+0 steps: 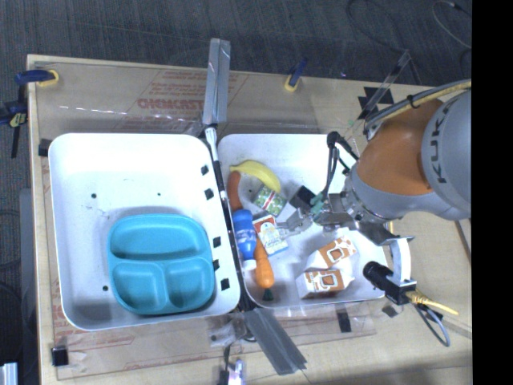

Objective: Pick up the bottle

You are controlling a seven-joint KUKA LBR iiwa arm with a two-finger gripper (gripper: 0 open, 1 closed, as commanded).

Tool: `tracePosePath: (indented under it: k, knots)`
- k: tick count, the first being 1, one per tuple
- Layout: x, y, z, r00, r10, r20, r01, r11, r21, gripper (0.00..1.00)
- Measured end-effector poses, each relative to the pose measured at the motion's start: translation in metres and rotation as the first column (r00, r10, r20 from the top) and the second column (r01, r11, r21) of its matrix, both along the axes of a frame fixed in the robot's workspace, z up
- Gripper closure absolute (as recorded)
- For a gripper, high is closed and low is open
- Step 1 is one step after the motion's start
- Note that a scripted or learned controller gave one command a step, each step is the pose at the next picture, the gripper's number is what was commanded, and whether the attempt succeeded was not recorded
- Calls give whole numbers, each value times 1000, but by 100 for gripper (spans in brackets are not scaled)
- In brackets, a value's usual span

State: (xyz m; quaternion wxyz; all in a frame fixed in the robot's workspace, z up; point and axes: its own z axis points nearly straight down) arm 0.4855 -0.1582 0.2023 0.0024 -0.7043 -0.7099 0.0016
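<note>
Camera view: the bottle is found in the right bin, lying flat hard against the bin's left wall. It's blue and white, with its long axis running roughly up and down the frame, parallel to that wall. A carrot sits just below it, touching or nearly so, and a small carton is pressed in on its right. A banana and what looks like a sausage are crowded just above it.

The gripper is seen over the middle of the same bin, to the right of the bottle, with the carton between them. Whether the claw is spread or pinched can't be told from here; it's too dark and cluttered at the tip. Nothing can be made out in its grasp.

So the whole thing probably turns on one relation: the bottle lies left of the claw, near but not touching, lengthwise along the wall. A shift leftward would be needed, and a grip across the short axis looks tight, given the wall on one side and the carton on the other.

The left bin is taken up by a blue tray, well out of the way.
</note>
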Motion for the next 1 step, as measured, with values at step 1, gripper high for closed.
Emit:
tracePosePath:
  k: [1]
  knots:
    - [14, 80, -1, 969, -249, 3, 249, 969, -2, 0]
